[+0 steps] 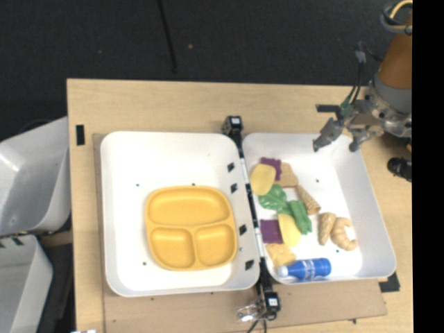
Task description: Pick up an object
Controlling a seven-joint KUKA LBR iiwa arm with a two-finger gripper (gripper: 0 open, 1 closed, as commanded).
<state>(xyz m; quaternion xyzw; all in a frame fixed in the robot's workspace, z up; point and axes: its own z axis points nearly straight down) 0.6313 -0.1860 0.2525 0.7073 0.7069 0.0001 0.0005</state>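
Observation:
My gripper (pixel 341 139) hangs over the far right corner of the right bin (pixel 361 186), with its two dark fingers spread open and nothing between them. Below it in the bin lies a heap of toy food: a yellow piece (pixel 262 179), a purple piece (pixel 270 165), a green vegetable (pixel 286 205), a croissant (pixel 338 230), a yellow and purple block (pixel 281 230) and a blue bottle (pixel 307 269) lying on its side at the near edge. The gripper stands apart from all of them.
The left bin (pixel 125 172) holds a yellow divided tray (pixel 191 226). Black clips (pixel 232 125) sit along the seam between the bins. A white object (pixel 31 179) stands off the bench's left side. The arm's orange band (pixel 395 61) is at the far right.

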